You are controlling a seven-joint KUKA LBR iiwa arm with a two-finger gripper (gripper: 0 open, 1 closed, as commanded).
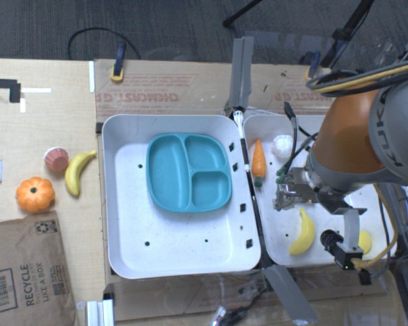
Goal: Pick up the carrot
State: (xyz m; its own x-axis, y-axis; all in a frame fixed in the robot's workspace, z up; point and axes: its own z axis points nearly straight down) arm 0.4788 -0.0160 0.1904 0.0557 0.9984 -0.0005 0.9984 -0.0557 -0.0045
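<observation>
Your carrot (258, 159) lies in the right bin (279, 253) against its left wall, long axis running up-down, just up and left of the claw (286, 197), whose grip state I cannot tell.

Two white bins sit side by side, the left bin (122, 250) and the right bin (275, 250). One teal divided plate (189, 172) lies in the left one. One carrot (258, 159) is in the right, plus one banana (302, 233), one white lump (283, 143) (too small to name) and a yellow piece (364, 240) half hidden. Out on the bench: a second banana (77, 171), one small pumpkin (35, 194), one pink cupcake (56, 159), one cardboard box (27, 274). One arm (367, 128).
</observation>
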